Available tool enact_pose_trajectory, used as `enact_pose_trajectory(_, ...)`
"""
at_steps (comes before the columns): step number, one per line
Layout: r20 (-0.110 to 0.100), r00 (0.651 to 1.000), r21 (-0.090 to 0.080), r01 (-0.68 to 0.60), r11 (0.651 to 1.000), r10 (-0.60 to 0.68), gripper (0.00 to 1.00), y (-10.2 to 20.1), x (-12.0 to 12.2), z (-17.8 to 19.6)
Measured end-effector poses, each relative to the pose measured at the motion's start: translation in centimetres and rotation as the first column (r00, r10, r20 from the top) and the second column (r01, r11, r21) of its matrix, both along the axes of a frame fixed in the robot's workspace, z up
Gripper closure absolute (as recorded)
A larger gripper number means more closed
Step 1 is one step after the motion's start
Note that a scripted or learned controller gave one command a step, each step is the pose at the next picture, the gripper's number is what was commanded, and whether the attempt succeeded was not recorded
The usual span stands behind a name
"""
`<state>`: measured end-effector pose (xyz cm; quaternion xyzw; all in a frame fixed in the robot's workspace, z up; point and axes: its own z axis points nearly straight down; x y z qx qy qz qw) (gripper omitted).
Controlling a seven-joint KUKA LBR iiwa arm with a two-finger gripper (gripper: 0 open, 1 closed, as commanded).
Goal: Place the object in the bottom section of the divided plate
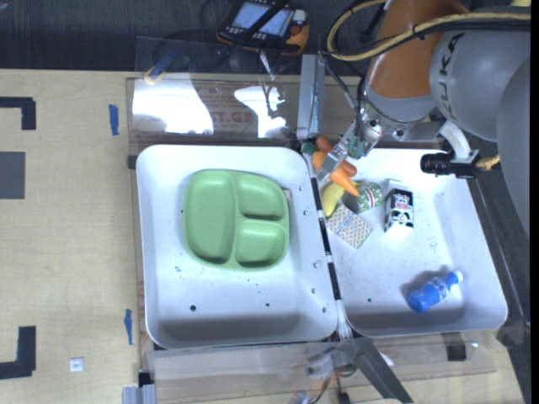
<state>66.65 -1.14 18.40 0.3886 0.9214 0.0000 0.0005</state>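
Pincer [341, 160] down at far-left corner of right bin [472, 310], finger state unreadable, over the carrot [344, 176] amid clutter, so pick step in hand; next: confirm grasp, lift clear, carry left to green divided plate [236, 217], near section.

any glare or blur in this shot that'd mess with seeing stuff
Camera view: strong white glare on the clear panel behind the left bin washes out what lies under it; the green divided plate is evenly lit and sharp, with a soft shadow along its lower edge; the claw and the pile of small objects beneath it are cluttered and slightly soft; the blue bottle is clear.
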Motion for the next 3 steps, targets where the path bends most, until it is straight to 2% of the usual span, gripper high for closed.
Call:
enact_pose_trajectory(1, 0.0, 1.0, 0.0, 0.0, 1.0, 0.0, 0.0, 0.0, 0.0, 0.0)
enact_pose_trajectory(2, -0.001, 0.898, -0.001, 0.441, 0.898, -0.441, 0.0, 9.9, -0.9, 0.0)
enact_pose_trajectory(3, 0.0, 0.899, -0.003, 0.437, 0.899, -0.437, 1.0, 10.1, -0.9, 0.9)
